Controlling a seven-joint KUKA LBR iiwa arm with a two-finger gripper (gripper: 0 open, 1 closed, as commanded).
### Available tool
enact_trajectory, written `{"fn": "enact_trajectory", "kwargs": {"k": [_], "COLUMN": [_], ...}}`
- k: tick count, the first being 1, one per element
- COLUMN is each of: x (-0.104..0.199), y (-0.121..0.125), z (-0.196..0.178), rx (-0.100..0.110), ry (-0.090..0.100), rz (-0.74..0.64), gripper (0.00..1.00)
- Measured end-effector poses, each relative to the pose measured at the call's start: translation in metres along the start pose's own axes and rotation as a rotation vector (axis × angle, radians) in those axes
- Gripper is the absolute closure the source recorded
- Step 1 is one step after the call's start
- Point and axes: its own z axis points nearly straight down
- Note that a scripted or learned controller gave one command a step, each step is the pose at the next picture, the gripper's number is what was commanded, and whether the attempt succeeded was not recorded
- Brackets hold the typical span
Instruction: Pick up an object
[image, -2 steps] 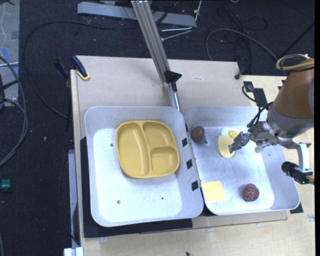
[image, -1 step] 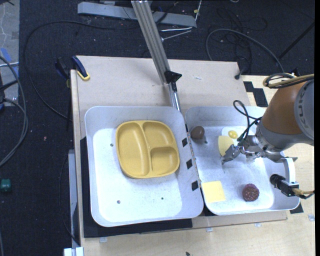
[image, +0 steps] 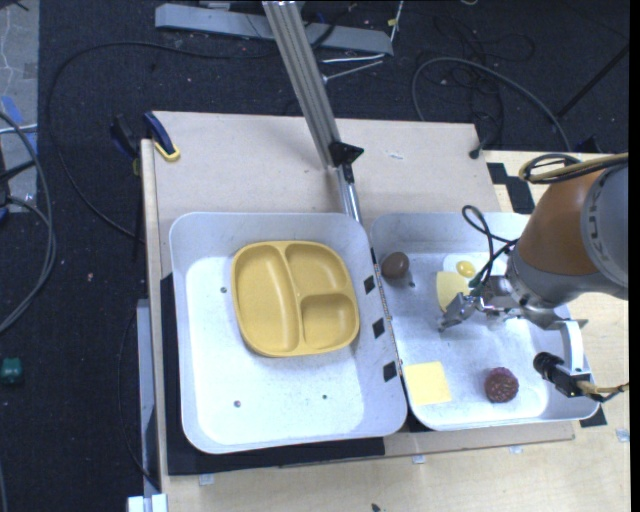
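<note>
My gripper (image: 458, 314) is low in the right bin (image: 420, 228), near its middle. It sits just below and against a pale yellow object (image: 452, 287), which has a small yellow and white piece (image: 465, 268) at its upper edge. A brown round object (image: 396, 265) lies at the bin's upper left. Near the front wall lie a flat yellow square (image: 428, 382) and, to its right, a dark red ball (image: 501, 385). No object shows between the gripper's tips.
The left bin (image: 200, 390) holds a yellow divided plate (image: 296, 297). A grey metal pole (image: 310, 85) slants down from the top to the gap between the bins. The arm's orange band (image: 560, 225) hangs over the right bin's right side.
</note>
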Motion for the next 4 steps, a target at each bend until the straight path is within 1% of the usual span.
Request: {"fn": "enact_trajectory", "kwargs": {"k": [1,2,4], "x": [-0.001,0.009,0.013], "y": [0.002,0.006,0.027], "z": [-0.012,-0.068,-0.185], "rx": [-0.006,-0.005,-0.007], "ry": [-0.003,0.000,-0.002], "rz": [0.000,-0.004,-0.004], "gripper": [1.00,1.00,1.00]}}
